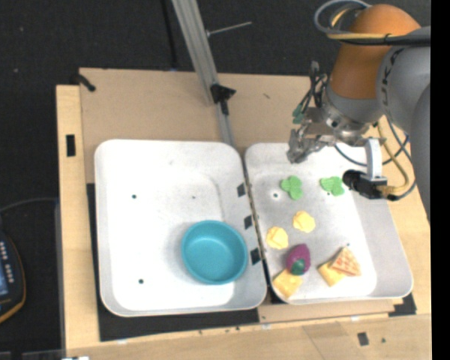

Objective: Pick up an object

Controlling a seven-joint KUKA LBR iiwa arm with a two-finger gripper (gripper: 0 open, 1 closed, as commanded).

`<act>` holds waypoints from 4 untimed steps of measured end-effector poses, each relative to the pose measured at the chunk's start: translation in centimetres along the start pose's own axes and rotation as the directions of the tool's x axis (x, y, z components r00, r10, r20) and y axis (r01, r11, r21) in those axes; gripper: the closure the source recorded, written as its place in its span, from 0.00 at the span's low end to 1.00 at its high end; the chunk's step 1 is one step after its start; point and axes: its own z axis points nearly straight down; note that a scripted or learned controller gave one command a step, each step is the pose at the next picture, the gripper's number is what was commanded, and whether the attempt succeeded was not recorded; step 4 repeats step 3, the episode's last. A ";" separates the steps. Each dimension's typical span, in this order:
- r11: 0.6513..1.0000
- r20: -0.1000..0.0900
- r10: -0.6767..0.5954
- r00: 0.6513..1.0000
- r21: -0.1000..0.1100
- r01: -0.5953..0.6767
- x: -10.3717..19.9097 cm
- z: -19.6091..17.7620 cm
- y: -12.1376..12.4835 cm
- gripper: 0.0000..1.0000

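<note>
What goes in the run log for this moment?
tool: above right bin far edge | holding: nothing seen | nearest: green piece | blue bowl: left bin

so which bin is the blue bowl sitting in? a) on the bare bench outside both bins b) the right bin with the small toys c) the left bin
c: the blue bowl sits in the left bin, near its lower right corner, while the small yellow, green and purple pieces lie in the right bin across the divide.
</note>
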 end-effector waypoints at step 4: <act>1.000 -0.001 -0.001 1.000 -0.001 0.001 13.8 -1.0 -3.0 1.00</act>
